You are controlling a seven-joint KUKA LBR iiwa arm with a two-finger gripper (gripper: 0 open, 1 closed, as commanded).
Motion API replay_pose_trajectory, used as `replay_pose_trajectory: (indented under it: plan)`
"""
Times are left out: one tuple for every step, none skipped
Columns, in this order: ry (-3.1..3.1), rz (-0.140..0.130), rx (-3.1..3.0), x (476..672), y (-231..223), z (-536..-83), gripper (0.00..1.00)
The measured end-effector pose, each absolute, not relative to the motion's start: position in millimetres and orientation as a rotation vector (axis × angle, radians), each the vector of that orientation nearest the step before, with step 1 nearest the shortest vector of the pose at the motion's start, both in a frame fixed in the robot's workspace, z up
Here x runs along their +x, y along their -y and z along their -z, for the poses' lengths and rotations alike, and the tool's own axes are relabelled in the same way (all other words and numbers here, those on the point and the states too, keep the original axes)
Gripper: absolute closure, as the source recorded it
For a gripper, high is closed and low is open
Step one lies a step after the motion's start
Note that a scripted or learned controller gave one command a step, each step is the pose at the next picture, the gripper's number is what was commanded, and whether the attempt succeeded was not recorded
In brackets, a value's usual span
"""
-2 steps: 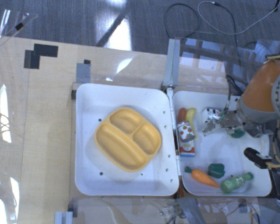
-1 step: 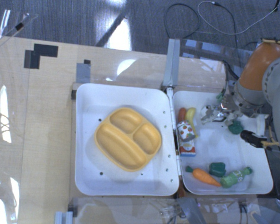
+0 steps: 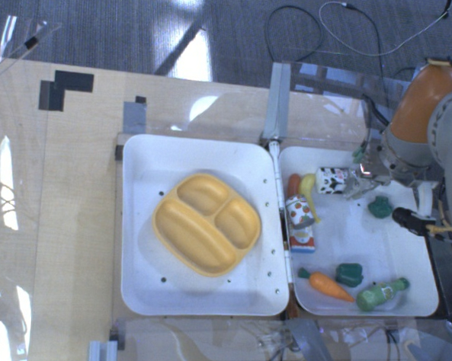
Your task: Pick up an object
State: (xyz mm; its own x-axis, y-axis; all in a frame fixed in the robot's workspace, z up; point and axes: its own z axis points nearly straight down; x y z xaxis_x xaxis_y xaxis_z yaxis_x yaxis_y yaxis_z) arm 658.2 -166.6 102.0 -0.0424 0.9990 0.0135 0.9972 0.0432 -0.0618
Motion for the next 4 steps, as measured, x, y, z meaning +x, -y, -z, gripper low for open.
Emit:
replay_pose_trajectory:
  plan:
    - [2.236, -0.048, -2.136, 659.6, 165, -103, 0.0]
    - [2.575, 0.007, -1.814, 628.3, 127, -88, 0.0]
    - [2.582, 0.017, -1.817, 631.4, 126, -102, 1.0]
    - [2.545, 0.005, -1.854, 581.5, 170, -126, 1.0]
